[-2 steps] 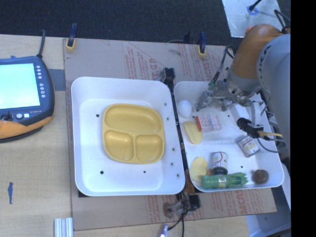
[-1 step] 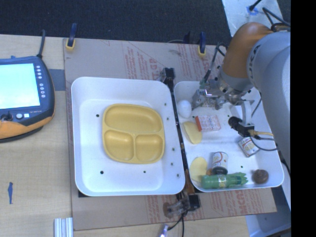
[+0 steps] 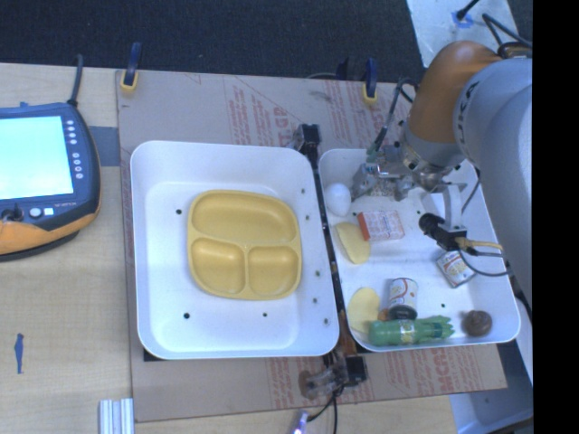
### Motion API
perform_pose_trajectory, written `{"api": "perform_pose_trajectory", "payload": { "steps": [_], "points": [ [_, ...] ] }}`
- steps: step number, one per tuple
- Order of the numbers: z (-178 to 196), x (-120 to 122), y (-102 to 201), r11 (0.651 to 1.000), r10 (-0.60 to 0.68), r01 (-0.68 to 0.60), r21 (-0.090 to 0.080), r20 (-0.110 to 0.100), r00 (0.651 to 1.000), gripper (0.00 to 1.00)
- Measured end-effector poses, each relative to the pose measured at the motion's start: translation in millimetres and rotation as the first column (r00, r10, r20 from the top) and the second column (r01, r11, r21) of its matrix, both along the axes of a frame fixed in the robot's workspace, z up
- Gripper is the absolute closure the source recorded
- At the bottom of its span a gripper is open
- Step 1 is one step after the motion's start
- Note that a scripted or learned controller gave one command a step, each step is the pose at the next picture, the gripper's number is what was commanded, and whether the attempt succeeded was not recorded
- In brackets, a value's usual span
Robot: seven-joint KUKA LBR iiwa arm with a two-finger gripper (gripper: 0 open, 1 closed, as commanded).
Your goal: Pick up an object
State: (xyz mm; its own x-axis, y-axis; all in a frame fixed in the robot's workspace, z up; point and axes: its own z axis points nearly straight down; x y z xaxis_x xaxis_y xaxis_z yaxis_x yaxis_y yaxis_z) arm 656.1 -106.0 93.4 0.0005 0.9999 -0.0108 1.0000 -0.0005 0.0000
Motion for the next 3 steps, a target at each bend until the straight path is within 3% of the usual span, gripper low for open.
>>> {"api": "perform_pose_trajectory", "payload": {
  "steps": [1, 2, 3],
  "points": [
    [0.6, -0.2, 3.5, 1.0, -0.002, 0.002, -0.004, -0.001, 1.0, 0.0],
    [10.6, 0.4, -3.2, 1.0, 0.002, -0.002, 0.008, -0.001, 1.0, 0.0],
    [99.9, 0.9, 56.9, 1.0, 0.005, -0.005, 0.012, 0.0, 1.0, 0.0]
  ]
}}
